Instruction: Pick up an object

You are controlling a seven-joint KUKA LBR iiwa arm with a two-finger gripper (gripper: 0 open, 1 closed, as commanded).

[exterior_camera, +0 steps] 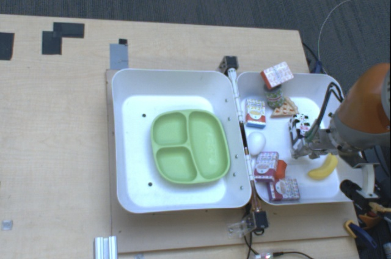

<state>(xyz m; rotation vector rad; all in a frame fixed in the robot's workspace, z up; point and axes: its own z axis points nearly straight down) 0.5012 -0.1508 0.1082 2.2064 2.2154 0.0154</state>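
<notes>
The right bin (308,96) holds several small things. A yellow banana (322,168) lies near its right front. A white egg (256,142) sits by the left wall, with a small white and red carton (255,112) behind it. A pizza slice toy (283,108) lies further back, and a red and white box (277,75) rests on the back rim. Two red cartons (267,166) (285,189) lie at the front. My gripper (302,149) is low in this bin, just left of the banana and below a small black-and-white item (300,126).
The left bin (131,129) holds a green divided plate (189,146). The arm's orange band (369,102) hangs over the right bin's right edge. Cables lie at the bench's front right corner. Dark tape marks sit on the bench at far left.
</notes>
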